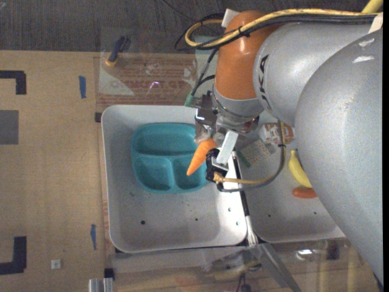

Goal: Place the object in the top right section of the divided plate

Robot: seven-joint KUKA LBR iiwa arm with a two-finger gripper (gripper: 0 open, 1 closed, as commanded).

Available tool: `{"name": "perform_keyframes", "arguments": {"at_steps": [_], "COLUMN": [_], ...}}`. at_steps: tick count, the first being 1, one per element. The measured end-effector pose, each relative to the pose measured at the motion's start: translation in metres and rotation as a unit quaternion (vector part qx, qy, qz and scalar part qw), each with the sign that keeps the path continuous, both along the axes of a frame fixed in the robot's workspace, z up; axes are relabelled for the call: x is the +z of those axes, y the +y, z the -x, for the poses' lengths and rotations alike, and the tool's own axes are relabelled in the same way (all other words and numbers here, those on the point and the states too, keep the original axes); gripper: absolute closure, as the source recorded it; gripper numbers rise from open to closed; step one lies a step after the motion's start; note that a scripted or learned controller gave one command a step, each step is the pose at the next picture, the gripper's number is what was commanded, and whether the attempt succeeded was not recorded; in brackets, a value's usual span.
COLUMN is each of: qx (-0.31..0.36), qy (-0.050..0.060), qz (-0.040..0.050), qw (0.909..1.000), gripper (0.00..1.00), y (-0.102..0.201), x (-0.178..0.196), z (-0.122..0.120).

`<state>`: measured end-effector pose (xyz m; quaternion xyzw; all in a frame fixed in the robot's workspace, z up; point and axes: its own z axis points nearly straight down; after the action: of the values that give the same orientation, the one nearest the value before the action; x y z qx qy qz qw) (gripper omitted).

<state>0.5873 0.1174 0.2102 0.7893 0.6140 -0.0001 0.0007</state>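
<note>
Hand hangs over the right edge of the teal divided plate, under the grey arm's orange band. Whether it is open or closed I cannot tell from where I stand; its underside is in shadow. The carrot sits right against it. The thick end meets the hand, and the body slants away toward seven o'clock. Its narrow tip points down over the plate, near the ridge between the two smaller sections. I cannot say whether the carrot is clamped or only leaning there.

The plate lies toward eight o'clock from the hand, in the upper half of the left white bin. Its long section lies at its twelve o'clock side, the two small ones at six.

Out at three to four o'clock from the hand, in the right bin, lie a printed packet, a banana and a small orange-red thing. Both bins stand on the pale brown surface.
</note>
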Motion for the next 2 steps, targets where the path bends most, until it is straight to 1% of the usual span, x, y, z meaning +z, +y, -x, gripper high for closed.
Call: {"name": "perform_keyframes", "arguments": {"at_steps": [1,2], "qx": [0.004,-0.055], "qy": [0.000,-0.001], "qz": [0.0000,-0.0005], "qw": [1.0000,0.9985], "gripper": [1.00,1.00], "y": [0.039,0.103], "x": [0.016,0.048], "z": [-0.072,-0.040]}}
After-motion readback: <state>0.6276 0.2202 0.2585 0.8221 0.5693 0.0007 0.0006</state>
